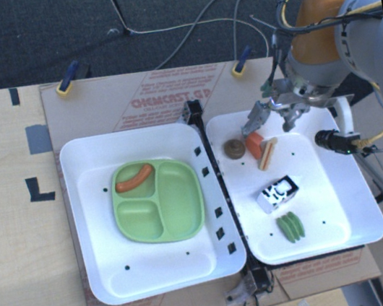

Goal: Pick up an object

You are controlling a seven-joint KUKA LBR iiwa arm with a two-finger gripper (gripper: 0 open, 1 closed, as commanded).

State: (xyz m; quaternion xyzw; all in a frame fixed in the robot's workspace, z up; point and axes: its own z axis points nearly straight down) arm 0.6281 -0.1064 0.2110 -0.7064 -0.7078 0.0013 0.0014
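Note:
My gripper (pixel 269 124) hangs over the back of the right bin (pixel 334 215), fingers spread open and nothing between them. Just below its left finger (pixel 249 126) lie a red block (pixel 253 145), a brown round piece (pixel 234 149) and a tan hot-dog bun (pixel 268 154), close together. Nearer the front sit a black-and-white box (pixel 279 193) and a green pea pod (pixel 290 227). In the left bin (pixel 103 274), a green divided plate (pixel 160 202) carries an orange sausage (pixel 134 178) in its back-left compartment.
A black divider strip (pixel 215 181) runs between the two bins. Yellow clamps (pixel 67 79) (pixel 242 63) hold the cardboard at the back. Cables loop behind the right bin, and a black fitting (pixel 332 140) juts out at its right wall.

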